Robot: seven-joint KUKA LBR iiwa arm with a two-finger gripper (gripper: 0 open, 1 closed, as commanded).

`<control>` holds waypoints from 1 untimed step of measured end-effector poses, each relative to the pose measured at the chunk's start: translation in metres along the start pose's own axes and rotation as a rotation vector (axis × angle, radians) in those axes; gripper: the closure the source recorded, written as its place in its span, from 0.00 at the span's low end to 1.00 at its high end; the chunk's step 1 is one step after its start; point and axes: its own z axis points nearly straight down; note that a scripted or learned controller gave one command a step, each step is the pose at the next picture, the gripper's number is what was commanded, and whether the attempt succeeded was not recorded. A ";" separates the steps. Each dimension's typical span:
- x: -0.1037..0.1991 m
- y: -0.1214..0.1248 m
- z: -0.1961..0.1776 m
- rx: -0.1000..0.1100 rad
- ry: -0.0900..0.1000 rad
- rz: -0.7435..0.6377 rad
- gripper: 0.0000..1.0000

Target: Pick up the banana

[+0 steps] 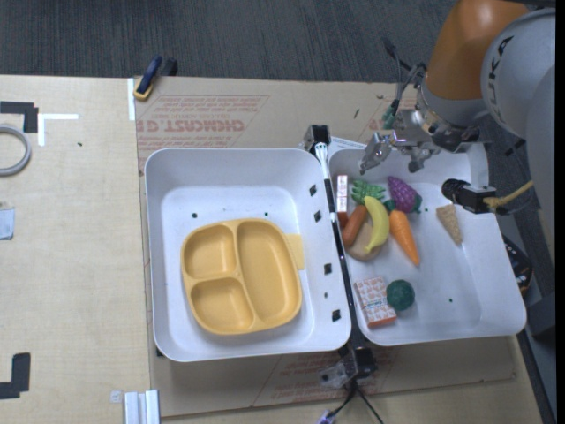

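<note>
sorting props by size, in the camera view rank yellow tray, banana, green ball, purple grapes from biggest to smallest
1. yellow tray
2. banana
3 and 4. purple grapes and green ball look about alike, so no ranking between them.

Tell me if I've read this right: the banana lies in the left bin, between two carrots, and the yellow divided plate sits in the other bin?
Not quite. The camera view shows the banana in the right bin, between the two carrots, and the yellow divided plate in the left bin.
</note>
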 end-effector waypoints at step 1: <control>0.039 -0.056 0.000 0.000 0.000 -0.095 0.00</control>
